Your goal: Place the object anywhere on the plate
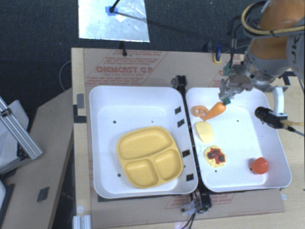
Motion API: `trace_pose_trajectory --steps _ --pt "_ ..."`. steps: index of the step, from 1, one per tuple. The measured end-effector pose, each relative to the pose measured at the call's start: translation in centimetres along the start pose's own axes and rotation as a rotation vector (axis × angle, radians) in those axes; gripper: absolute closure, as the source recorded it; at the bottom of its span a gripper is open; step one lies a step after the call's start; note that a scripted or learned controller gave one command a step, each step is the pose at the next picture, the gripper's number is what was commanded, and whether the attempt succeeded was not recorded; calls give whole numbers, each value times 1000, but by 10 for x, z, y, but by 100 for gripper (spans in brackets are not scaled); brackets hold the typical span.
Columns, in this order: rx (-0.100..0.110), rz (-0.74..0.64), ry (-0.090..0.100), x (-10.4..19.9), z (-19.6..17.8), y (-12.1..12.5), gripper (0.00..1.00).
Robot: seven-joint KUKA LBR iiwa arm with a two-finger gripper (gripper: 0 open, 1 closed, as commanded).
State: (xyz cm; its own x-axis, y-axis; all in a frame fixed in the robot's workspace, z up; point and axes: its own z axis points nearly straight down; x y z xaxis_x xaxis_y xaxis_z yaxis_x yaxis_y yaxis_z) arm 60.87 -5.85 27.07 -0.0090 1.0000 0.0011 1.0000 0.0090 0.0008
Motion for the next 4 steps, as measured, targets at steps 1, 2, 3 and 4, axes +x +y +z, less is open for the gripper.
trace_pose_trajectory --steps 1,2,3,4 --pt "1 1 -1 56 14 -11 100" --pt "2 0 0 102 12 -33 100" --pt "2 -1 1 162 23 -53 100" --pt "1 -1 1 206 27 -63 100"
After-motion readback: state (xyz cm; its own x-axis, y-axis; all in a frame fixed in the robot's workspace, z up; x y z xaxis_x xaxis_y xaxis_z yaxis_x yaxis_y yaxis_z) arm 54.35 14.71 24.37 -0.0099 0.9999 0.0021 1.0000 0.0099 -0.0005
